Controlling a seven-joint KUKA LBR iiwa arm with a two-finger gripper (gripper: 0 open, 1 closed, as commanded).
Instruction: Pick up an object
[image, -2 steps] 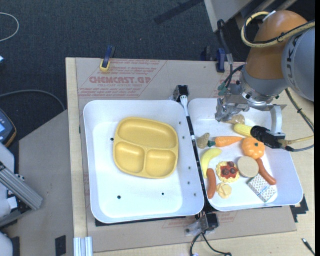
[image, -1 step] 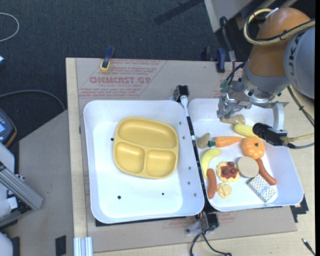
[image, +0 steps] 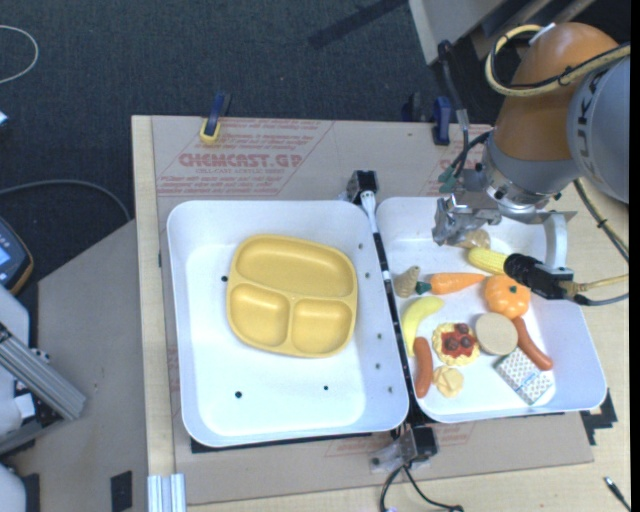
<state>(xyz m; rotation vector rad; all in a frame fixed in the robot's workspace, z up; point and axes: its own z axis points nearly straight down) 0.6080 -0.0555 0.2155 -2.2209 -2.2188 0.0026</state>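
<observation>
The right bin (image: 412, 238) holds several toy foods: a corn cob (image: 488, 261), a carrot (image: 455, 283), an orange fruit (image: 507, 297), a banana (image: 420, 318), a red sausage (image: 423, 365), a berry tart (image: 459, 342), a round bun (image: 495, 334) and a silver packet (image: 524, 377). My gripper (image: 457, 232) hangs low over the back of this bin, just behind the corn and carrot. A small beige piece (image: 479, 240) lies right beside the gripper tip. I see nothing clearly held.
The left bin (image: 200, 300) carries a yellow divided plate (image: 292, 295). A black divider strip (image: 380, 270) runs between the bins. A small tan piece (image: 406, 282) lies near it. The arm's grey and orange body (image: 545, 110) fills the upper right, with cables trailing right.
</observation>
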